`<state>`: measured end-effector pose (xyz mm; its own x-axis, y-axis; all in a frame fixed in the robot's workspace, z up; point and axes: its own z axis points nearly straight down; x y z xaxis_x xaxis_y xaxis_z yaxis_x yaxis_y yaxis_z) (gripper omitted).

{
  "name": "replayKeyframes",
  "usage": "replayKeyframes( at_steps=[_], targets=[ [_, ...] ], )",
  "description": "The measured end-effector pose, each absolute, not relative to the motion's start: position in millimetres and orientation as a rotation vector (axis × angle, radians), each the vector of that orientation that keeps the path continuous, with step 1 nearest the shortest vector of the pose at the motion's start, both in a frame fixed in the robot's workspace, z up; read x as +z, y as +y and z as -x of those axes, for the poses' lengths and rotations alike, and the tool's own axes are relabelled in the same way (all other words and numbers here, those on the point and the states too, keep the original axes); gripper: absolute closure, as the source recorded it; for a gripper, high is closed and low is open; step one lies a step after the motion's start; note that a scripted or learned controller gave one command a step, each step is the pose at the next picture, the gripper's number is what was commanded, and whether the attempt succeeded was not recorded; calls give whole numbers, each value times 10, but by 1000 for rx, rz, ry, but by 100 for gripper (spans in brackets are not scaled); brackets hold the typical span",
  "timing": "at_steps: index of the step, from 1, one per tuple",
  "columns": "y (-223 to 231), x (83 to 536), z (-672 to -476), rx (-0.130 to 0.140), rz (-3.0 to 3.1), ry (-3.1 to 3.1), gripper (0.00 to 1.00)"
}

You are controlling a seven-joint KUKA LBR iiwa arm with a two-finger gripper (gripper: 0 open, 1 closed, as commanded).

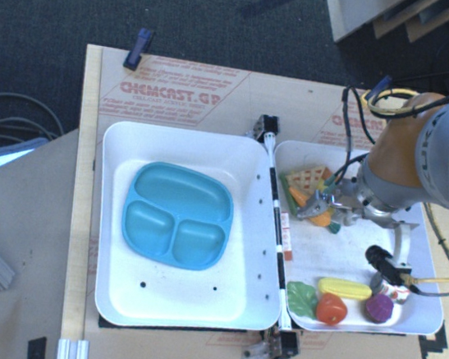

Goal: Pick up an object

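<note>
On the left of the frame the counter point(81, 196) carries the left bin point(121, 152), and a blue divided plate point(178, 214) lies flat in its middle. A black rail with clips runs between the two bins, about centre frame.

The right bin point(301, 252) holds the toy food. In its upper left part lie a waffle-like piece point(305, 180) and an orange carrot-like piece point(321, 220), close together. Along its lower edge sit a green leaf point(302, 297), a red tomato point(331, 310), a yellow banana-like piece point(346, 289) just above the tomato, and a purple piece point(379, 307) to their right, all near one another.

The pincer point(327, 204) is low over the upper left pile, at or touching the carrot-like piece and the waffle-like piece. The arm point(427, 153) comes in from the upper right of the frame. The fingers are small and tangled with the food in this view, so I cannot tell whether they are open or closed, nor whether anything sits between them.

As I judge it, the task is at the grasp stage: the reach is done, but no object is seen lifted clear of the bin, so closing on a piece and raising it are left to do
</note>
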<state>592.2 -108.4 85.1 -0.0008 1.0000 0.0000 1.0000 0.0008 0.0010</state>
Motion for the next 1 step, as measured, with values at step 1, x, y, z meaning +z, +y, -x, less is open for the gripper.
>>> replayKeyframes(
  at_steps=[1],
  targets=[
    [-1075,826,-6382,-16,-2230,2236,0]
  ],
)
